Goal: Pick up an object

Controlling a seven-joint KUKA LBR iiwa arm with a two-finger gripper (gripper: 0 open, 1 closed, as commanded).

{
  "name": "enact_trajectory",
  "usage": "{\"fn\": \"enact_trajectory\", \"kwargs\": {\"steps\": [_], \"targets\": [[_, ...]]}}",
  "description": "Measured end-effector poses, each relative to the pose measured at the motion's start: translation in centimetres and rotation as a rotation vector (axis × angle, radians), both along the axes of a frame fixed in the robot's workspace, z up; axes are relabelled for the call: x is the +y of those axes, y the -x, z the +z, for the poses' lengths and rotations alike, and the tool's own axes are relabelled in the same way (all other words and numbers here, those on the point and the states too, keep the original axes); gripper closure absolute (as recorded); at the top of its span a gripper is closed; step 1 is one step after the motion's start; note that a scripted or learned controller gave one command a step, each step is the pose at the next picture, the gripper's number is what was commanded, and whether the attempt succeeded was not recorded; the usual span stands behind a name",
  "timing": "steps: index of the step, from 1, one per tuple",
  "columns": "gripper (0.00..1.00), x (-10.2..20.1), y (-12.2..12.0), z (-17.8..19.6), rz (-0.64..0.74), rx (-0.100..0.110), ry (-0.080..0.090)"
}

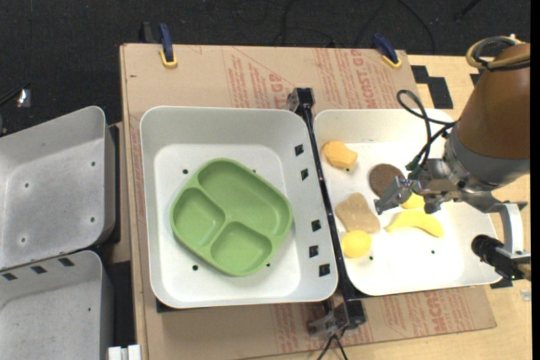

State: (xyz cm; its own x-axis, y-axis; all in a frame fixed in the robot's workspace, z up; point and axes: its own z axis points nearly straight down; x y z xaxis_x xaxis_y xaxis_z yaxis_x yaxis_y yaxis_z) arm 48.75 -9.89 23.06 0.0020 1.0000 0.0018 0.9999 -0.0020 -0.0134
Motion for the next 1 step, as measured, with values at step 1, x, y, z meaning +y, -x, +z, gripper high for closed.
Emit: {"fn": "enact_trajectory", "kwargs": {"steps": [1], "targets": [[0.0, 0.01, -0.25, 0.56, 0.003, -0.012, 0.002]]}}
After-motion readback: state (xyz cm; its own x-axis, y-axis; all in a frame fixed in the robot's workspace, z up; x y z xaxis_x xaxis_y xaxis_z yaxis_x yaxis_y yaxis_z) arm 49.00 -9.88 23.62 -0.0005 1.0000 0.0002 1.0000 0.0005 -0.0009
